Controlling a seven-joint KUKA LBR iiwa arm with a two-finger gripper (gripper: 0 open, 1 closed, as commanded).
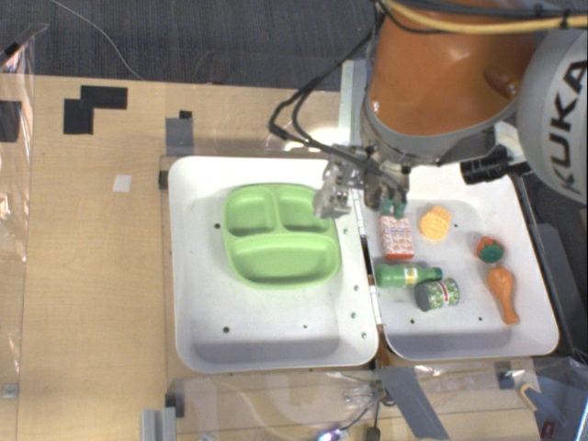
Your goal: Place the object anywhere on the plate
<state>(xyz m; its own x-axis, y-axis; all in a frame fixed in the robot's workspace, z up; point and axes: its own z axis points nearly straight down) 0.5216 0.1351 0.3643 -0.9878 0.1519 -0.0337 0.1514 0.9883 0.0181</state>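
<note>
Here, a glossy green plastic plate (279, 245) with three moulded compartments lies in the left white bin (197, 329). The right white bin (478, 343) holds a small red-and-white carton (397, 237), a yellow dimpled corn piece (435, 223), a green bottle (406, 275) lying flat, a dark round can (436, 294), a red-and-green vegetable (490, 249) and an orange drumstick (503, 294). The arm's grey wrist hangs over the seam between the bins, its metallic claw (360, 191) pointing down above the plate's right rim; whether the claw is apart or together cannot be told. The wooden table (83, 246) is pale.
</note>
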